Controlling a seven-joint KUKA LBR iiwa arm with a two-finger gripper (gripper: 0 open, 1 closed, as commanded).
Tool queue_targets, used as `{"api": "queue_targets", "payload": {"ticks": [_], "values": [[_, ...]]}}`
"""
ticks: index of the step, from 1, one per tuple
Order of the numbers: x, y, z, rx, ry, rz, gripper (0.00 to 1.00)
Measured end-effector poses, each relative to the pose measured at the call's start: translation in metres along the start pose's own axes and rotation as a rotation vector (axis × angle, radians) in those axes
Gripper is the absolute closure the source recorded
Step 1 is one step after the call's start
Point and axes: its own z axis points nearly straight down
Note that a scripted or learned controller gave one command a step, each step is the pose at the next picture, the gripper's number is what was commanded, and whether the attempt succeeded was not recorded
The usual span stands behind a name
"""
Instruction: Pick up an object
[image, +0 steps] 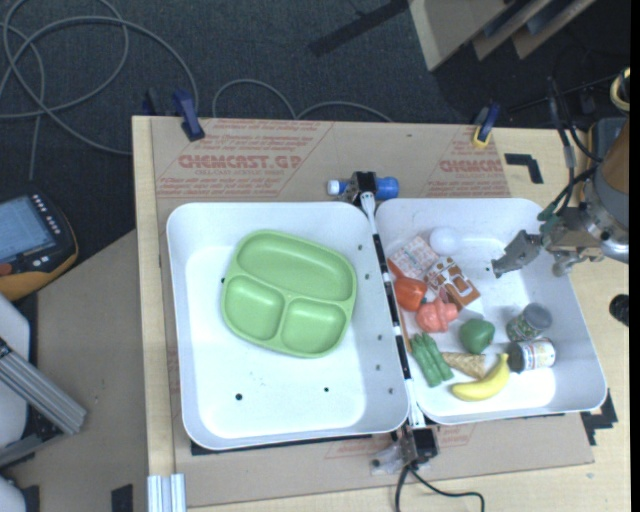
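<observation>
Gripper (512, 255) over right bin (580, 330) bare floor; finger state unclear

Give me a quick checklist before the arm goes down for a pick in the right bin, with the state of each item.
1. Gripper over the right bin: ok.
2. Nothing seen between its fingers: ok.
3. Finger opening: cannot tell.
4. Target directly beneath: not ok, bare floor there; the white ball is nearest.
5. Banana free to grasp: not ok, touching neighbours.
6. Green plate out of the way in the left bin: ok.
</observation>
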Motion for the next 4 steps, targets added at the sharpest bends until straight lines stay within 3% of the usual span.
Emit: {"api": "queue_targets", "payload": {"ticks": [1, 2, 3, 4], "values": [[0.021, -0.024, 0.133, 0.004, 0.002, 0.001, 0.00], [0.045, -0.035, 0.160, 0.002, 0.001, 0.000, 0.00], [0.045, -0.033, 0.149, -0.004, -0.001, 0.002, 1.00], [0.088, 0.016, 0.059, -0.001, 0.001, -0.002, 1.00]]}}
